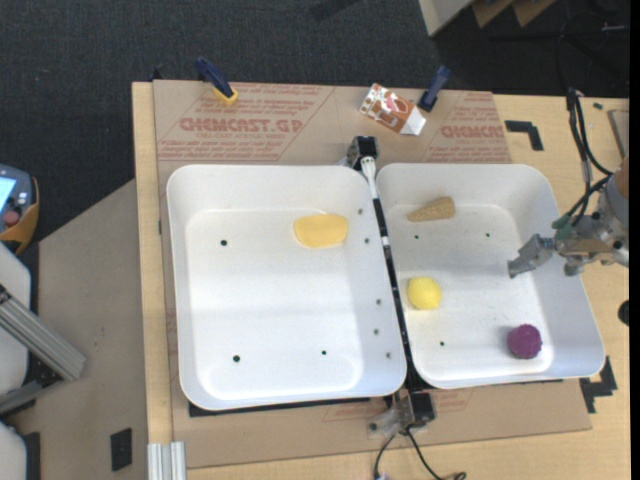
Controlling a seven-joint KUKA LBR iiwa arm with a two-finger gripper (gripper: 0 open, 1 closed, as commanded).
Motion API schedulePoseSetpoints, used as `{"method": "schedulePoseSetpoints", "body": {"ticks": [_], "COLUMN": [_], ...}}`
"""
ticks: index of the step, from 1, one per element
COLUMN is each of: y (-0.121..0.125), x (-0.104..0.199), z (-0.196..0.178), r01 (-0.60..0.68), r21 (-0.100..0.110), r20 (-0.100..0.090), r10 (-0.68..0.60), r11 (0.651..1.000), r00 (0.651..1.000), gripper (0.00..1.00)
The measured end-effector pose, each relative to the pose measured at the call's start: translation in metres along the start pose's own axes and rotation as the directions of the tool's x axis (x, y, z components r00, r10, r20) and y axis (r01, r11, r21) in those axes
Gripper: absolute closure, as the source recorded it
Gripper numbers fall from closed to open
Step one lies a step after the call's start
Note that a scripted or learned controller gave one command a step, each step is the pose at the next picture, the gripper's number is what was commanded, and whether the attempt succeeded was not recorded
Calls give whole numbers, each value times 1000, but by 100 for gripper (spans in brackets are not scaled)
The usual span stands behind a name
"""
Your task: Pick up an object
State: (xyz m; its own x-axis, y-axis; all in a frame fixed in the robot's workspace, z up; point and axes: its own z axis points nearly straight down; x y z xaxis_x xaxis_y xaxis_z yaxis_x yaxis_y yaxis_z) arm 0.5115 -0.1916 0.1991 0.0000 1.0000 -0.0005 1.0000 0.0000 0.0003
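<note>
The right bin holds a tan cone-shaped piece near its back wall. A yellow ball lies by its left wall and a purple ball sits in its front right corner. A flat yellow object lies toward the back of the left bin. My gripper reaches in from the right over the right side of the right bin. It is behind the purple ball and right of the yellow ball, apart from both.
A small red and white packet lies on the cardboard sheet behind the bins. Blue clamps hold the sheet's back edge. Black cables hang at the right.
</note>
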Motion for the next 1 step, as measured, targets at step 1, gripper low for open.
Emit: {"method": "schedulePoseSetpoints", "body": {"ticks": [1], "y": [-35], "x": [-21], "z": [119], "r01": [-3], "r21": [5], "r20": [-4], "r10": [3], "r11": [1000], "r00": [1000], "gripper": [0]}}
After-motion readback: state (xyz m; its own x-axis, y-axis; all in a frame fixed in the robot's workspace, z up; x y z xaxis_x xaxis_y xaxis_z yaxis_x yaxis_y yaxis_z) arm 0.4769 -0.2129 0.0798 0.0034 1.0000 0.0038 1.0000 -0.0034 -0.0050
